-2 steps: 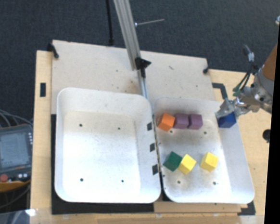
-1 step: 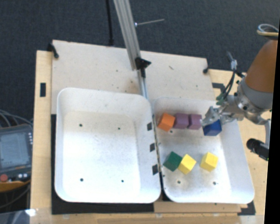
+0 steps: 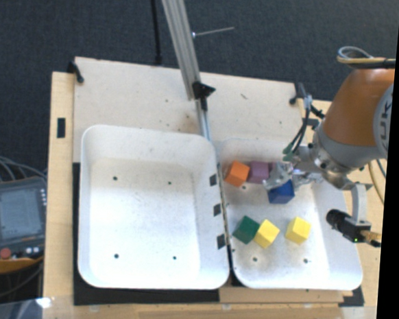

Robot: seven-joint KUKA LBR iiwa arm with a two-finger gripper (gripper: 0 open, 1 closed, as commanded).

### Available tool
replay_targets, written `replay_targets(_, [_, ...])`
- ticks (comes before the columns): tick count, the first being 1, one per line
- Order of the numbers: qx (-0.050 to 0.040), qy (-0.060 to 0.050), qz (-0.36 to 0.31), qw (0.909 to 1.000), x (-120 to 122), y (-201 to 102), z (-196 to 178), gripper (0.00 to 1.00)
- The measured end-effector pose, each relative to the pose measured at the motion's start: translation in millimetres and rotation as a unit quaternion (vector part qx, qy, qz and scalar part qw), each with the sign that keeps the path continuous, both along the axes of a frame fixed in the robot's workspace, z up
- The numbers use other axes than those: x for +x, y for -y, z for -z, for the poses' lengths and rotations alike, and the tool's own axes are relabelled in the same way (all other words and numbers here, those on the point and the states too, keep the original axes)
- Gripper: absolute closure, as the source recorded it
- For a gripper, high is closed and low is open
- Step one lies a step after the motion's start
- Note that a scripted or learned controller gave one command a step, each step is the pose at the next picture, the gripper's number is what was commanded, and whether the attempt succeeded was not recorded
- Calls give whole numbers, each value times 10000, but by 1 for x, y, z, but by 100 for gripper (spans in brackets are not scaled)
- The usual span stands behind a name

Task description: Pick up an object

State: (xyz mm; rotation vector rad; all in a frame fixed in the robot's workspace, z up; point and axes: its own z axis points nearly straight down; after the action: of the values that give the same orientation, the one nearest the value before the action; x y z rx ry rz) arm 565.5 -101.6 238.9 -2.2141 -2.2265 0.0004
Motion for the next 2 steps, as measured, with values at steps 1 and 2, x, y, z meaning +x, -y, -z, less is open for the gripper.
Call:
replay_targets(1, [-2, 4, -1, 10000, -9, -42, 3, 100])
replay_targets(2, [0, 0, -3, 10000, -30, -85, 10, 100])
